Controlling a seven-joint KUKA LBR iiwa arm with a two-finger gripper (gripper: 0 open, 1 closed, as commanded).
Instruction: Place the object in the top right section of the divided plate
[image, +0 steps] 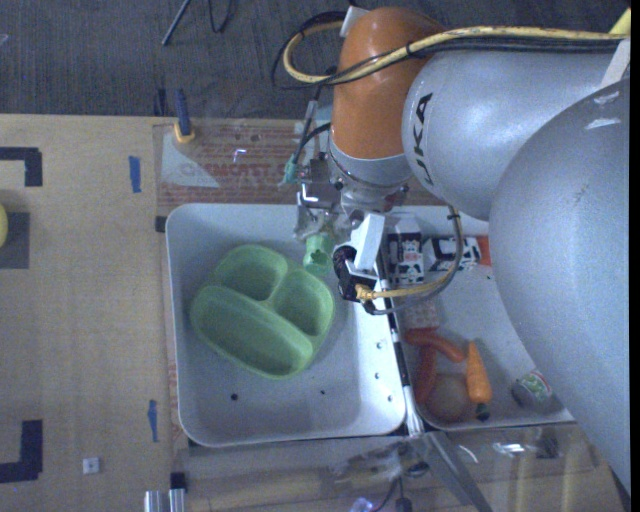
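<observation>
With the fingers' (318, 232) state unclear, lower the small green object (318, 252) squarely over the plate's (262, 310) top right section.

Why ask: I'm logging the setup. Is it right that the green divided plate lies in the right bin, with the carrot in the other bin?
Not quite. The camera view shows the green divided plate in the left bin; the carrot lies in the right bin.

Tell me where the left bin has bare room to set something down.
Left bin: bare floor between the green divided plate and the bin's lower rim, and a strip along its left wall. Crowded at the upper right, where the gripper hangs by the plate's edge.
</observation>
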